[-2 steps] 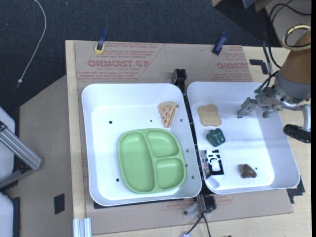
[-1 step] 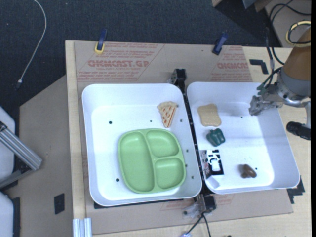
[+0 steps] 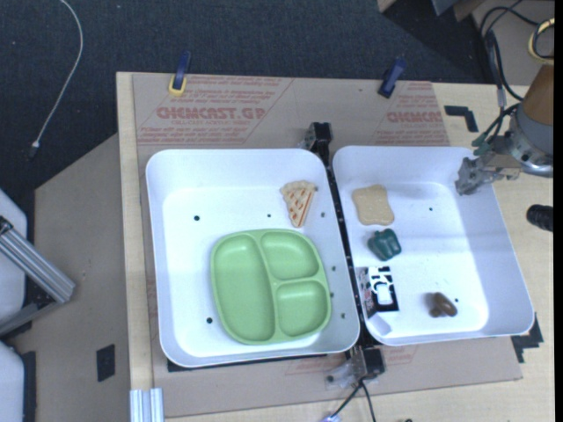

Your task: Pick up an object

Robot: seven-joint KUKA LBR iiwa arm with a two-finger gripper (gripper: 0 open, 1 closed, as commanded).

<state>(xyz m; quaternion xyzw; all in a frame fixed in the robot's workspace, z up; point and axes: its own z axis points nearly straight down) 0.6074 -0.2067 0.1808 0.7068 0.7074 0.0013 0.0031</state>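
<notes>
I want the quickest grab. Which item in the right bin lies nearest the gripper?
The tan bread slice. It lies nearer the gripper than the green piece or brown lump.

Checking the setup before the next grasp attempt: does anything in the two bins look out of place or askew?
Mostly tidy. One oddity: the black-and-white printed card in the right white bin lies against the left wall, partly riding up the rim rather than flat on the floor. The green divided plastic plate in the left white bin sits slightly rotated.
</notes>
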